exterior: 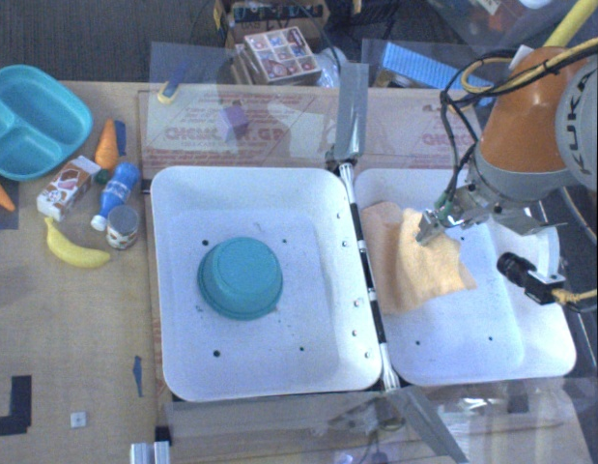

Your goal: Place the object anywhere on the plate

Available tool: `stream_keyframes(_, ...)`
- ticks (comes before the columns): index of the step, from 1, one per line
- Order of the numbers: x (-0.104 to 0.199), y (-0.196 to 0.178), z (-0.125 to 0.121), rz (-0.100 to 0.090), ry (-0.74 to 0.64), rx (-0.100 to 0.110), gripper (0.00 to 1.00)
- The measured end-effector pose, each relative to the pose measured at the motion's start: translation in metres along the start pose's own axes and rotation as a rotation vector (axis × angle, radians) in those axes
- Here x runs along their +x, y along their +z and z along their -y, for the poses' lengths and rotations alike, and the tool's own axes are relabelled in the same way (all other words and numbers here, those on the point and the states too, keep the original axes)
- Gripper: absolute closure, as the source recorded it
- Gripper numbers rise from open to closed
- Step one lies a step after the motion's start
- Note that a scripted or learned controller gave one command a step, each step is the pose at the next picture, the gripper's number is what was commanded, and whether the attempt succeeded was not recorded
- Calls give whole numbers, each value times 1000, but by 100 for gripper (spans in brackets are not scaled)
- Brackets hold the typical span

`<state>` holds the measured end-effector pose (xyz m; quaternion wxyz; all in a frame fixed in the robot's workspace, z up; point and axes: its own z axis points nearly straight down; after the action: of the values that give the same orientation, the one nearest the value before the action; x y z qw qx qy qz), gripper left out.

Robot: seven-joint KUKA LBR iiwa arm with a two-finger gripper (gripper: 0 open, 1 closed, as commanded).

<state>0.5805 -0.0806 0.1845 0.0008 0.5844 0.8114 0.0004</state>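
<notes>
Start with the two white bins: the gripper (432,228) hangs over the right bin (530,356), and the left bin (183,220) lies across the divider, well away on the side opposite the arm. In that left bin you have the teal plate (242,276), which looks like an upturned dish, its rim down. Directly beneath the gripper and spreading away below it lies the yellow-orange cloth (424,264), rumpled flat on the bin floor. You should judge it light, limp and likely to drape and fold once lifted, so a pinch on a raised wrinkle near the upper edge, right under the fingertips, looks the best hold. The fingertips touch or nearly touch that upper edge, but you cannot tell from here whether they are spread or closed, nor whether any cloth sits between them.
</notes>
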Motion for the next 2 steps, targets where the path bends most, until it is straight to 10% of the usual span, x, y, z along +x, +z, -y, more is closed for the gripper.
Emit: stream_keyframes(2,150,0,-15,-2,-116,4,100)
